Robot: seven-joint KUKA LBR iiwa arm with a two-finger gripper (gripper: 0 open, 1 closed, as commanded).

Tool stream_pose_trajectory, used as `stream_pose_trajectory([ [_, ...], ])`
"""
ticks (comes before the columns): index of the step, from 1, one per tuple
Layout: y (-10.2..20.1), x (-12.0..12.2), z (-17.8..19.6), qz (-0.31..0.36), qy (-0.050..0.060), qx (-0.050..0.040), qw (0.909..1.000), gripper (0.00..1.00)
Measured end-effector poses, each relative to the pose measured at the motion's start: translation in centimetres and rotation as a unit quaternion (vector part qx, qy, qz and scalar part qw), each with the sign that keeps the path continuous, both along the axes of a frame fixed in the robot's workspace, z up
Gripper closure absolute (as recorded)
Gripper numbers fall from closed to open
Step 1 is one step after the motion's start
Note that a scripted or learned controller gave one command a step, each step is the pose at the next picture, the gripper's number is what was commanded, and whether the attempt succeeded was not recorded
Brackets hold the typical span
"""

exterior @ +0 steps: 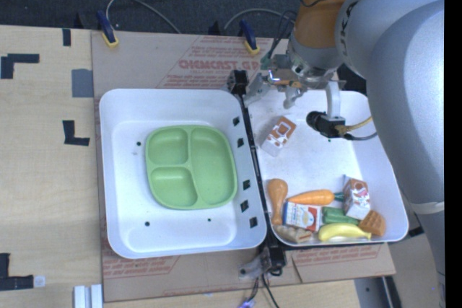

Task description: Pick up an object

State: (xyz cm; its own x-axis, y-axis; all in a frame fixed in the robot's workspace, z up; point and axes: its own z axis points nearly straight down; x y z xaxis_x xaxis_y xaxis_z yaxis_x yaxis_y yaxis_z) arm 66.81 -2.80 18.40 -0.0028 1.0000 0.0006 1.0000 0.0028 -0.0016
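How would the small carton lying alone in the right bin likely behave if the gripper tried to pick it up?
The small carton looks boxy with flat faces, so it probably won't roll, and parallel fingers should seat well. It seems small and likely light, so a nudge may slide it across the smooth floor of the right bin. It lies apart from the pile, leaving room around it.

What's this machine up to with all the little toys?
A grey robot arm reaches in over the right white bin, its gripper near the bin's far edge. Its job is to pick up an object. A small carton lies alone just below the gripper, and I see nothing held. More toy food, including a carrot and a banana, is piled at the bin's near end. The left bin holds a green divided plate.
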Motion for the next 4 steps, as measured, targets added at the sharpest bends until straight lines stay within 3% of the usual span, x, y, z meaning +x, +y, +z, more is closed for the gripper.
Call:
stream_pose_trajectory([
  [1,-10.9,0.0,0.5,-0.001,0.000,-0.0015,1.0000,0.00],
  [2,-7.5,-0.1,-6.7,-0.001,0.001,-0.0001,1.0000,0.00],
  [3,-7.3,-1.1,-9.8,-0.001,-0.001,-0.0009,1.0000,0.00],
  [4,-6.8,0.1,-9.9,-0.001,-0.001,-0.0004,1.0000,0.00],
])
